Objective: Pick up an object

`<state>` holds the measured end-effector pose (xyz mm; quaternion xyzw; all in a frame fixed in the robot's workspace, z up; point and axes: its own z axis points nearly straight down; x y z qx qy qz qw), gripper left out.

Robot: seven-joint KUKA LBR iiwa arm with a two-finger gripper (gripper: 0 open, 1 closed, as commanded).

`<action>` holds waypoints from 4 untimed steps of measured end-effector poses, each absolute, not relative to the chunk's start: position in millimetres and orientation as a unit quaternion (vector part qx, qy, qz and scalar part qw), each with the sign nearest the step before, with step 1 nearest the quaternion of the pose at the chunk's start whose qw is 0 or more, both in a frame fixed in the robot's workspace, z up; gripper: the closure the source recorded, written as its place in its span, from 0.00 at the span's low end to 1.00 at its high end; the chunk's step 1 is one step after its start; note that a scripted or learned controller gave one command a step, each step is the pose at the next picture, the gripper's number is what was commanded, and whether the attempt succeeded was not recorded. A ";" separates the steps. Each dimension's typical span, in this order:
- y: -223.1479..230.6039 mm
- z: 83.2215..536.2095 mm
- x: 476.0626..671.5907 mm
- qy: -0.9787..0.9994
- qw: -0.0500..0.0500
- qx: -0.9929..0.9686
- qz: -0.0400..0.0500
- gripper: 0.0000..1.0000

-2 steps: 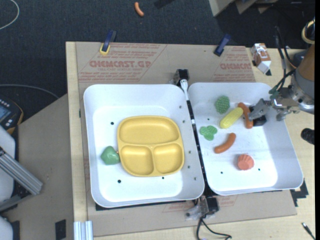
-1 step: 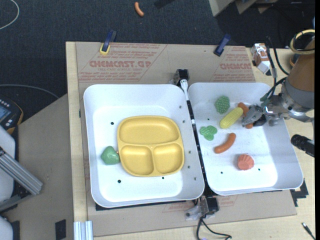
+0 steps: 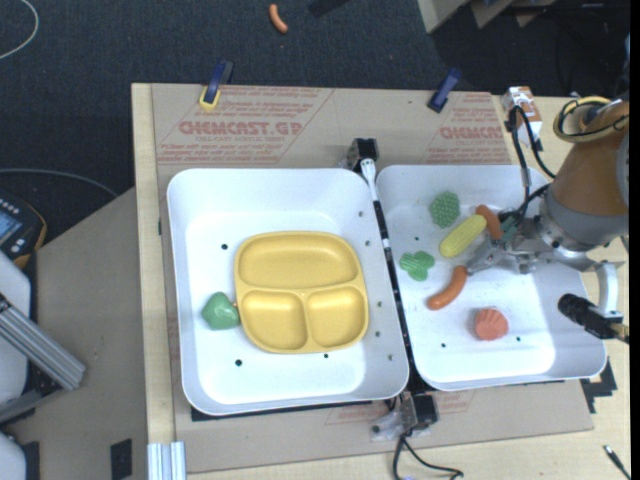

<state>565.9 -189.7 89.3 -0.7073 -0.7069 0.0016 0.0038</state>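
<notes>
At right of frame, the gripper (image 3: 497, 246) sits low beside the corn (image 3: 462, 236) (finger state unclear).

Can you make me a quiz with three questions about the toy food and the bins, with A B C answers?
1. Where is the yellow plate?
A. left bin
B. right bin
C. on the floor

2. How many sections does the yellow plate have?
A. one
B. three
C. five

3. What does the green toy in the left bin lie on?
A. the plate
B. the bin floor beside the plate
C. the corn

Answers: 1 A, the plate sits in the left bin. 2 B, one long section above two small ones. 3 B, it rests on white bin floor at the plate's left edge, while the corn is in the right bin.
</notes>
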 end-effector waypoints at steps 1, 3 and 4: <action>-189.3 84.3 565.7 -0.707 0.002 -0.707 0.001 0.00; -197.9 143.7 562.9 -0.707 -0.003 -0.707 -0.001 1.00; -193.2 189.1 559.9 -0.707 -0.003 -0.707 -0.001 1.00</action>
